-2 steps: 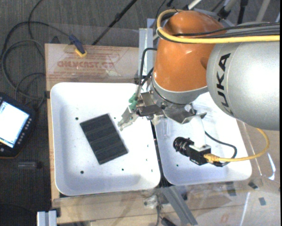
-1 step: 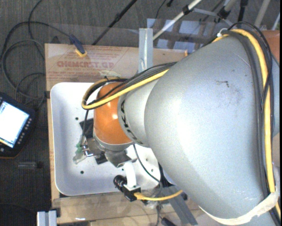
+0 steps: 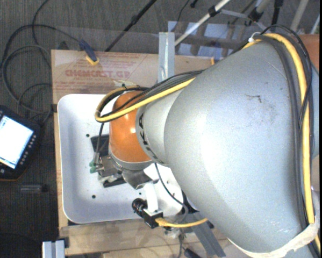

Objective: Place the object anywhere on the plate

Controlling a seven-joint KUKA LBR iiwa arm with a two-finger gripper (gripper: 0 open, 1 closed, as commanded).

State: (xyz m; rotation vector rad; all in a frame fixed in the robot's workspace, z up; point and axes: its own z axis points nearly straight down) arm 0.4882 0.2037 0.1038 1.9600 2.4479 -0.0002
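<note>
A: Right, nearest the lens, that great grey arm (image 3: 241, 144) swallows the right of the view, a yellow cable (image 3: 298, 90) running along its edge.

B: And past it, the orange band (image 3: 127, 128) above the wrist, pointing down into the white bin (image 3: 69, 198) on the left.

A: What about the pincer (image 3: 99, 168)? I see dark hardware with a hint of green low over the bin floor, just under the wrist.

B: Can't call that one. The wrist hides too much, and I cannot tell if it is wide, narrow or carrying anything.

A: And the object? The plate?

B: I can't pick out either. If they are in that bin, they sit beneath the arm. I'd guess the business is happening right under that wrist.

A: So what could go wrong?

B: Plenty. If nothing is truly gripped, the arm may carry air to the plate. If the grip is only at an edge, the thing may slip on the lift. And that low, the tips could scrape the bin floor.

A: Farther back, the wooden surface (image 3: 112, 71) with its faded red lettering, a handheld screen (image 3: 10, 141) glowing on the left, cables (image 3: 21, 63) across the dark floor.

B: None of that is in the way.
</note>
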